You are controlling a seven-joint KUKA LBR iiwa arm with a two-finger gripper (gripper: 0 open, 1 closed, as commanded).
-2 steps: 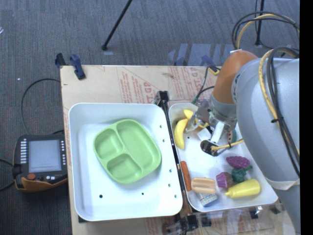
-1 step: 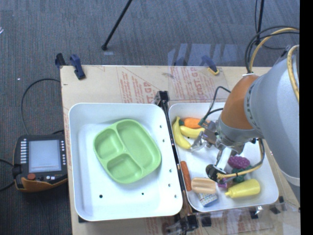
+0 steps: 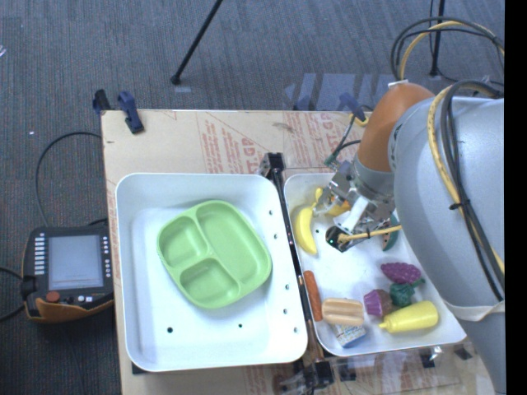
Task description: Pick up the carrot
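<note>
Hand (image 3: 344, 230) low in right bin (image 3: 362, 348), beside banana (image 3: 305, 230)

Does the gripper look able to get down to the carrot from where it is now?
Probably yes: the carrot lies uncovered along the right bin's left wall, nothing on top. The wall alongside may crowd the gripper.

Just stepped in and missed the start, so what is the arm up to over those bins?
The grey arm's gripper is down in the right bin, near the banana. The carrot it is meant to pick up lies along that bin's left edge, closer to the camera and apart from the gripper, not lifted. A green divided plate sits in the left bin.
</note>
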